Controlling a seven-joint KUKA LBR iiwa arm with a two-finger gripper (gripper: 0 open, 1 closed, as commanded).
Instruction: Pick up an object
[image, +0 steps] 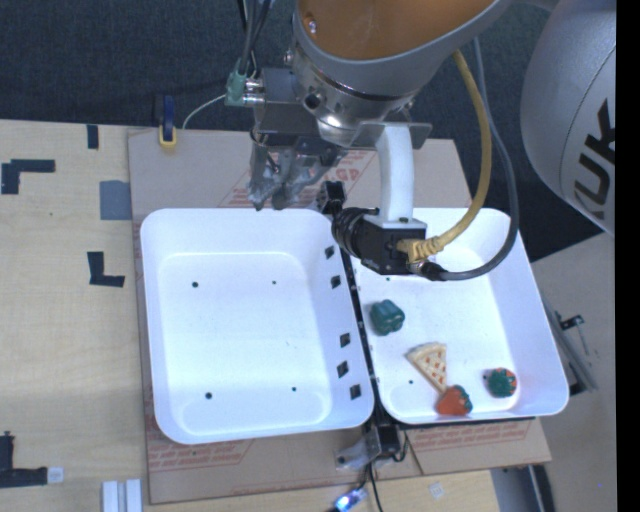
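1. I see both white bins (160, 300) as smooth plastic with a faint sheen.
2. The bench top (60, 350) looks to me like matt, pale wood grain; the sheet (200, 455) under the bins resembles brown cardboard.
3. The arm shell (575, 110) appears glossy grey, the orange band (390, 25) satin.
4. The gripper (283, 185) reads as dull bare metal.

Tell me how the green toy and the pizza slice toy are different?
The green toy is a dark teal, rounded lump; the pizza slice toy is a tan, flat triangle with red dots. The green toy lies nearer the divider between the bins, the pizza slice toy closer to the right bin's front edge. Both are small and lie loose in that bin.
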